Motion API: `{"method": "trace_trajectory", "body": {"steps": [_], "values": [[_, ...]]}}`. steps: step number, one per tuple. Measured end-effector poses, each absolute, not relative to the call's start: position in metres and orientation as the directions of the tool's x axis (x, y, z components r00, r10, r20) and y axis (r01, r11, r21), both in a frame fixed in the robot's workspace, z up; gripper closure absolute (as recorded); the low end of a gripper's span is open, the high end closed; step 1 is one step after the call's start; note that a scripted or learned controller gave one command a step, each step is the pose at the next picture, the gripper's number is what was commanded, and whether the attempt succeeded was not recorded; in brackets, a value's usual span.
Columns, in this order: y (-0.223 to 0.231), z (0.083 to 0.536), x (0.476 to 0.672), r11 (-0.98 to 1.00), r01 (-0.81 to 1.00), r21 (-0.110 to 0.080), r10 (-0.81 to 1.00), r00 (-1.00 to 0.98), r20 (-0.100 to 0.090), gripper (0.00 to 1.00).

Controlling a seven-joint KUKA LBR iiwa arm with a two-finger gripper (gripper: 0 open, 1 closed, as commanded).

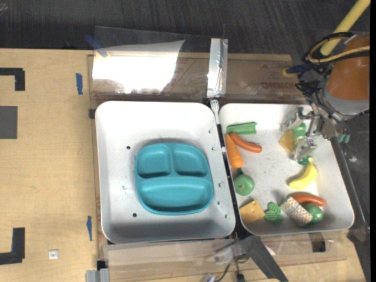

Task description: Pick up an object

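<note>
One yellow banana [304, 177] (curved) lies under the hand [305, 143] — grip state unclear.

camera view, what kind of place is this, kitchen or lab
Most likely a robotics lab bench, not a kitchen: two white bins taped onto a board, toy food like a plastic banana and carrot, and a robot arm with cables reaching in.

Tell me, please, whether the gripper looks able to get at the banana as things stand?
Probably yes: the gripper hangs just above the banana in the right bin, and nothing covers the banana from above.
</note>
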State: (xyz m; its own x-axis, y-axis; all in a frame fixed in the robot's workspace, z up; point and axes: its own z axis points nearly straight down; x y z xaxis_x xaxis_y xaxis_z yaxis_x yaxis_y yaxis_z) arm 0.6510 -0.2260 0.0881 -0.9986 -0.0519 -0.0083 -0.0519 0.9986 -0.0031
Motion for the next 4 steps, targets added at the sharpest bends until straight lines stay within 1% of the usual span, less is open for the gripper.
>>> {"method": "trace_trajectory", "body": {"steps": [1,2,3,4], "values": [[-0.223,0.088,0.607,0.998,-0.059,-0.002,-0.059,-0.998,-0.008,0.0],[-0.16,0.088,0.654,0.997,0.083,0.002,0.083,-0.997,-0.01,0.0],[-0.161,0.103,0.657,0.997,0.083,-0.001,0.083,-0.996,-0.024,1.0],[-0.161,0.102,0.657,0.997,0.083,-0.001,0.083,-0.996,-0.023,0.0]]}}
